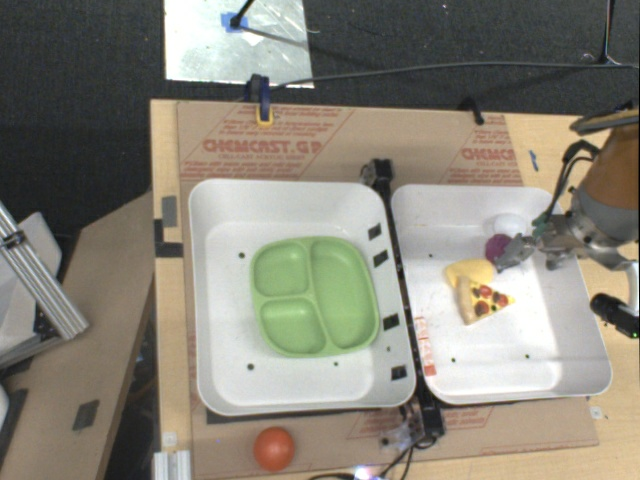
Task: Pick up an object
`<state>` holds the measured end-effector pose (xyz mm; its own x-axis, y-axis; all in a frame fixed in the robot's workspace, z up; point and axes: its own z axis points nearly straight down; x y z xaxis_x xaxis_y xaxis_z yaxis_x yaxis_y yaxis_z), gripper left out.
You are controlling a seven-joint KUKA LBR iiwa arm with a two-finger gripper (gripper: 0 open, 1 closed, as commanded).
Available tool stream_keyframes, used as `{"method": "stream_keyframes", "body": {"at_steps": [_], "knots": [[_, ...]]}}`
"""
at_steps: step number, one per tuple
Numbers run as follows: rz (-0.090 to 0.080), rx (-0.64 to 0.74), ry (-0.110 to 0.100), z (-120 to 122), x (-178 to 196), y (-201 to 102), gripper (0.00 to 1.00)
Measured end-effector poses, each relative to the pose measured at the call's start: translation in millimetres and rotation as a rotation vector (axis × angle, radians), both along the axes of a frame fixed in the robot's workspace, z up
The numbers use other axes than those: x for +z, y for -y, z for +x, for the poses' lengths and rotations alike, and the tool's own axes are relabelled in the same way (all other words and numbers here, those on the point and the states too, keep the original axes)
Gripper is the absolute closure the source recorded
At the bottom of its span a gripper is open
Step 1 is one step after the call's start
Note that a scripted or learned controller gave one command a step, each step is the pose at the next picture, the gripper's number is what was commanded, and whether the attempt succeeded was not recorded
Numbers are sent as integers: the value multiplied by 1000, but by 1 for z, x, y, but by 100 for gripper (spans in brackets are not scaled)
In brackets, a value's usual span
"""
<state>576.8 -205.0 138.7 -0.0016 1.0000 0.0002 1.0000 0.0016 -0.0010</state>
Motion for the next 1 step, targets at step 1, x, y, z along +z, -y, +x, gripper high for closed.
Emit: {"method": "stream_keyframes", "body": {"at_steps": [1], "knots": [[-1, 0, 2, 1, -51, 0, 0]]}}
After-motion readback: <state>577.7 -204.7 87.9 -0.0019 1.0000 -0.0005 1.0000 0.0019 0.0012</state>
